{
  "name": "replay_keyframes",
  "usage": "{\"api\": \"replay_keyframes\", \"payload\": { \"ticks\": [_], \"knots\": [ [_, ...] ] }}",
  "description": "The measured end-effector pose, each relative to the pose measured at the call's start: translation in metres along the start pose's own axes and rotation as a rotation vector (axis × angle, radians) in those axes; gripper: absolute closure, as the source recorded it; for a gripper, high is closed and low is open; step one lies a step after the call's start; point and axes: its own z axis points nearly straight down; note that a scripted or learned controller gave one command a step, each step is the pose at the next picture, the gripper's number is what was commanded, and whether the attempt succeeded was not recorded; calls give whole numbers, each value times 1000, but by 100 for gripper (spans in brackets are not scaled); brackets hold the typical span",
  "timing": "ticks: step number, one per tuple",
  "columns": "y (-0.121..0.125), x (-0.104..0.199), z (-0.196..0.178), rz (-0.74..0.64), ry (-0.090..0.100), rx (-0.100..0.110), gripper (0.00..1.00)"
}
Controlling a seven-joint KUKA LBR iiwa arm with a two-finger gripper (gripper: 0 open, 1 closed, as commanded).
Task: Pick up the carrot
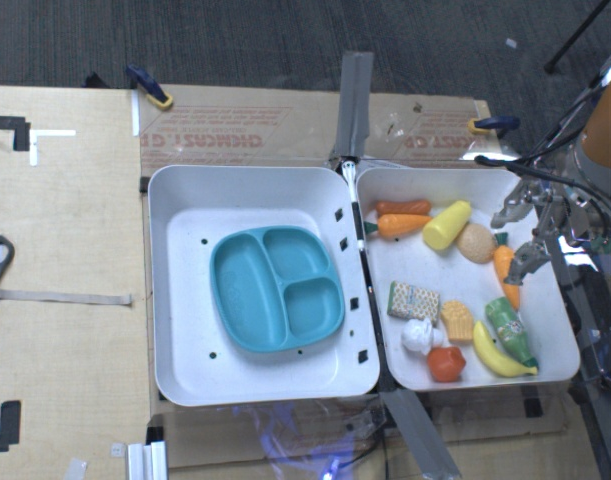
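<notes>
- Metal two-finger gripper [520, 238] hung over the right side of the right-hand white bin [557, 308], fingers spread apart; one fingertip [507, 214] sat farther off, the other [522, 265] nearer.
- Nearer fingertip rested at an orange carrot-shaped piece [503, 265] lying by the bin's right wall; that piece was not clamped between the fingers.
- Second orange carrot with green top [400, 225] lay at the bin's far left, just near of a slim orange-red piece [403, 208].
- Between them: yellow rounded block [446, 225] touching a tan egg-shaped piece [475, 243].
- Near part of bin: speckled cracker [413, 300], yellow waffle-like chunk [457, 320], white lump [418, 337], red tomato [446, 364], yellow banana [500, 356], green packet [510, 329].
- Left-hand white bin [175, 268] carried a blue three-compartment plastic tray [278, 288].
- Grey arm [595, 138] entered from the right.
</notes>
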Motion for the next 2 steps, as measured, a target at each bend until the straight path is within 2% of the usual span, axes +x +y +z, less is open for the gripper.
{"api": "replay_keyframes", "payload": {
  "ticks": [1, 2],
  "knots": [
    [-27, -50, 127, 34, 0, 0, 0],
    [-38, -5, 126, -202, -1, 0, 0]
  ]
}}
